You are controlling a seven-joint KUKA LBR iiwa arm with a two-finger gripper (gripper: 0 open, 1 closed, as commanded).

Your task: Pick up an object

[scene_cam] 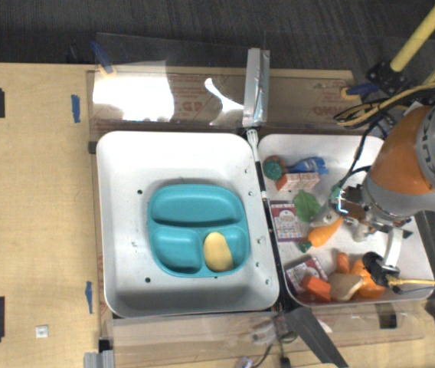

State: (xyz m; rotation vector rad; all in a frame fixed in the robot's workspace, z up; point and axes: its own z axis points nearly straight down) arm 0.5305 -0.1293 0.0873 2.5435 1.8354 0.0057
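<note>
Picking from the right bin (pixel 420 146): pincer (pixel 359 225) hangs low over the clutter there, just beside an orange carrot-shaped toy (pixel 324 234) and a green leafy piece (pixel 306 204). Finger state: cannot tell, since wrist and fittings mask the tips. Nothing visibly held.

Candidate items, all in the right bin:
- blue packet (pixel 308 164) and small red-and-white box (pixel 300 181) near the far wall
- round red and green toy (pixel 273 167) at the far left corner
- printed card (pixel 284 221) lying flat against the divider side
- orange and tan pieces (pixel 348 282) heaped near the front wall

Left bin (pixel 118 205): teal divided tray (pixel 191 213) with a yellow egg-shaped item (pixel 217 251) in its lower right compartment, well apart from the arm.

Recommended procedure, as judgement only:
1. Select the carrot toy, nearest the pincer and partly free of neighbours.
2. Align fingers across its narrow width, not along its length.
3. Descend straight; avoid nudging the green piece touching it.
4. Close, then lift vertically and confirm the toy sits between the fingers.

Avoid the flat card: little edge to grip. Avoid the front heap: pieces overlap.

Writing: print on the card, box and packet present but too small to read. Faint lettering on the brown cardboard (pixel 317 98) behind the bins, not legible.
</note>
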